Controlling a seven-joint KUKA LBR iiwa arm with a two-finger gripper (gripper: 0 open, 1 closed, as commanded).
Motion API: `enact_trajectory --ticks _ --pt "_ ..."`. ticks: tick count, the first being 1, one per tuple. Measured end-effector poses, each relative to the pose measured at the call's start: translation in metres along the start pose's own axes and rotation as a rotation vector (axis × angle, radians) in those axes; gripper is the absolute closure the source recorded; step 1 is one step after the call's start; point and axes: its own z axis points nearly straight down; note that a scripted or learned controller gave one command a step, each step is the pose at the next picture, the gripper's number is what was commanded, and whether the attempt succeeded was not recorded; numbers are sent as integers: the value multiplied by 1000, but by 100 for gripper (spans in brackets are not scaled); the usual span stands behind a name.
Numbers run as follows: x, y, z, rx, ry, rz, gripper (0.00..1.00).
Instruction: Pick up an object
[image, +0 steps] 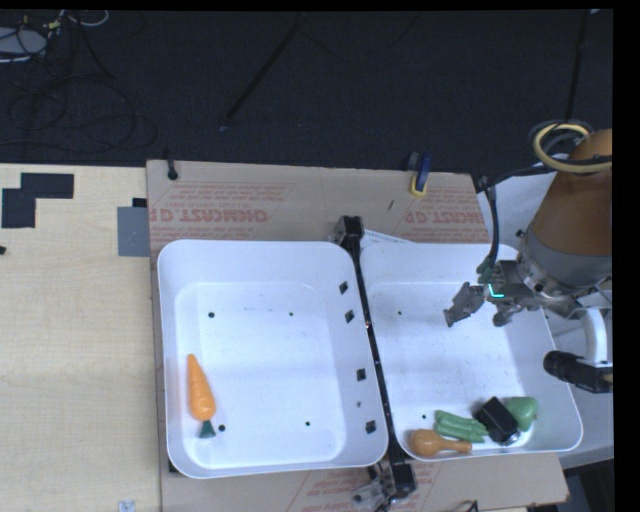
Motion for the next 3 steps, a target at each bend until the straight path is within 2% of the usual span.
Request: enact_trajectory --ticks 1,2,3 --pt "-1 0 -10 2 0 0 100" --pt "40 32 -33 -7 -1 -6 100" --pt "126 68 -60 -9 1 -11 100"
